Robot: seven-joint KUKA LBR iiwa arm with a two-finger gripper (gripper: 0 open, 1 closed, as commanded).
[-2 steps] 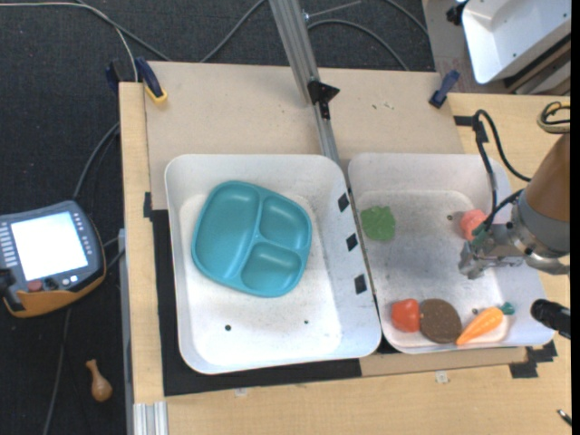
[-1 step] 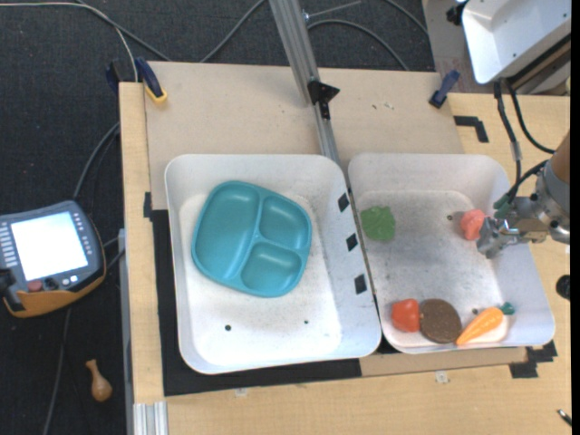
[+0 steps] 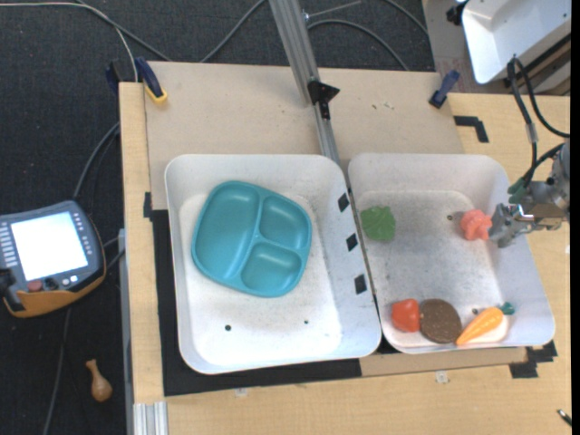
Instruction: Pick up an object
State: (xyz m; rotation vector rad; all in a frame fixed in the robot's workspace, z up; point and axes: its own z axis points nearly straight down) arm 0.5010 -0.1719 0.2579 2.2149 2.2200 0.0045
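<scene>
The right bin (image 3: 426, 172) holds a green leafy toy (image 3: 378, 224) near its left wall and a pink toy (image 3: 474, 225) near its right wall. Along its front edge lie a red tomato (image 3: 406, 314), a brown oval patty (image 3: 439, 320) and an orange carrot (image 3: 481, 325). My gripper (image 3: 504, 224) reaches in at the right rim, just right of the pink toy and close to touching it. Nothing is seen between its fingers.
A teal divided plate (image 3: 252, 237) lies in the left bin (image 3: 195, 329). A metal pole (image 3: 299, 48) rises behind the bins. A teach pendant (image 3: 45, 256) sits off the bench at the left. Blue clamps (image 3: 149, 82) grip the bench's back corners.
</scene>
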